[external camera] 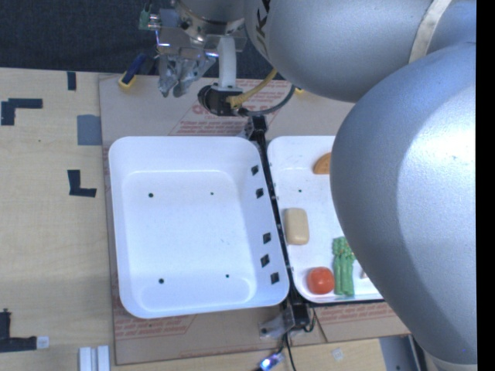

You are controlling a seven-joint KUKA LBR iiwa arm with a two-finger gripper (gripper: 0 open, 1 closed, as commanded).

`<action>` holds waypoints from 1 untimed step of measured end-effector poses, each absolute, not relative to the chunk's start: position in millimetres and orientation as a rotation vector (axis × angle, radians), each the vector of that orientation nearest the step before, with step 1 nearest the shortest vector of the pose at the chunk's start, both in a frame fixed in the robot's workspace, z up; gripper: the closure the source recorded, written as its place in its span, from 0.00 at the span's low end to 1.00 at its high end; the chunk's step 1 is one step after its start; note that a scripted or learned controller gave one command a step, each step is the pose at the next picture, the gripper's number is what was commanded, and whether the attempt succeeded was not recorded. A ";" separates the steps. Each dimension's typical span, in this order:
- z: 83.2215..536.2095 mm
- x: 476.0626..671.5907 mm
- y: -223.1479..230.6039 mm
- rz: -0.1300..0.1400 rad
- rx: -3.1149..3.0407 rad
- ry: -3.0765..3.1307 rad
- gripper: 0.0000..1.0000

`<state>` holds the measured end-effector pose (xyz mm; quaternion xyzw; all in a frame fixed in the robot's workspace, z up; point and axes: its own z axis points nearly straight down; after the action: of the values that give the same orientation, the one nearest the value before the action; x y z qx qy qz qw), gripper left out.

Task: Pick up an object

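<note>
White plastic forms two shallow bins set side by side on a cardboard sheet (147, 107), which lies on the wooden bench (46, 230). The left bin (124, 161) has a raised rim with rounded corners; its floor shows four small dark dots. A black clip strip (267, 207) runs along the seam where the two rims meet.

The right bin (298, 149) is largely covered by the grey arm (402, 168), which crosses the view from the right. On the exposed strip of its floor lie four objects:
- a tan block (296, 226), just beside the seam;
- a red ball (320, 280), near the front rim;
- a green stalk (343, 267), touching the red ball on its right side;
- an orange piece (322, 163), partly hidden at the arm's edge.

The gripper (176, 86) hangs beyond the far rim of the left bin, over the cardboard, well apart from all four objects. Its fingers point down and nothing is seen between them; how wide they stand cannot be told. A black cable loop (216, 100) hangs just beside it.

Black tape marks (77, 185) lie on the bench left of the cardboard. A blue-and-yellow tool (133, 71) lies at the far edge.
</note>
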<state>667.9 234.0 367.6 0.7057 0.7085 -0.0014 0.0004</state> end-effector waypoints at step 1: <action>377.0 667.6 234.9 -0.008 2.214 2.228 1.00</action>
<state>667.6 234.9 377.0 0.7050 0.7092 -0.0024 0.0004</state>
